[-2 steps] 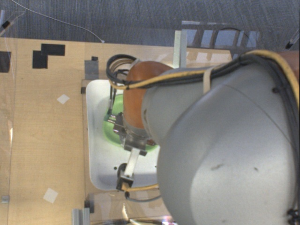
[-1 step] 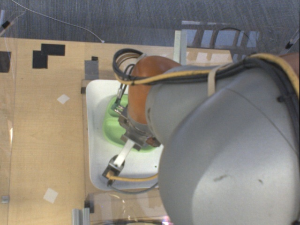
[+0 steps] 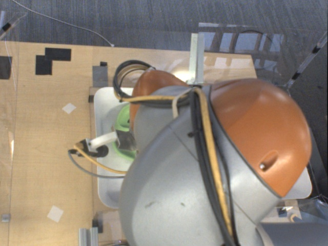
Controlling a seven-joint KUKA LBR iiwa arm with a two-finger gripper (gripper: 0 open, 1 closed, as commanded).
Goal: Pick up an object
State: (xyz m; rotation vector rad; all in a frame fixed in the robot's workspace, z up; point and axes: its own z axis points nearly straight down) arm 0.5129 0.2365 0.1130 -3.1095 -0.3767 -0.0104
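With the arm (image 3: 215,188) looming over the white bin (image 3: 105,111), a green object (image 3: 123,119) lay beside its wrist, and a blind grab could easily have missed it.

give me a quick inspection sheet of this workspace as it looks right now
surface: light wooden bench top with black tape marks; shallow white plastic bin partly visible at the arm's left.
job's things: a rounded light green object in the bin, mostly covered by the arm.
clutter: small pale square tags on the bench.
grippers: gripper hidden under the grey and orange arm; finger state cannot be told.
cables: black and yellow cable bundle along the arm; a loop over the bin's left rim.
surroundings: dark grey carpet beyond the bench.
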